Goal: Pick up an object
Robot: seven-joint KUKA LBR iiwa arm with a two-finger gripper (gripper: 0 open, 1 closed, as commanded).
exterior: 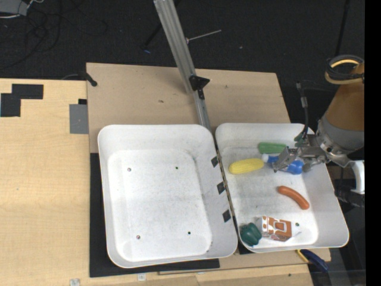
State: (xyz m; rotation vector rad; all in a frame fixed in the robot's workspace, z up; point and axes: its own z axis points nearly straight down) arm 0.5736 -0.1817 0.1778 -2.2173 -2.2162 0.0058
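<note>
The right bin (333, 231) holds several objects: a yellow corn-like piece (246, 166), a green piece (271, 148), a blue piece (292, 166), an orange-red sausage (293, 196), a dark green round piece (250, 234) and a small orange and white carton (278, 227). My gripper (287, 159) reaches in from the right, low over the bin's far right part, right at the blue piece and just below the green one. The arm's orange band (347, 103) and grey wrist (339, 137) stand above the bin's right rim.
The left bin (113, 159) lies beside the right one, with black clips (220, 186) along the shared edge. A slanted metal rail (178, 46) rises behind the bins. Light wood bench surface (41, 177) stretches to the left.
</note>
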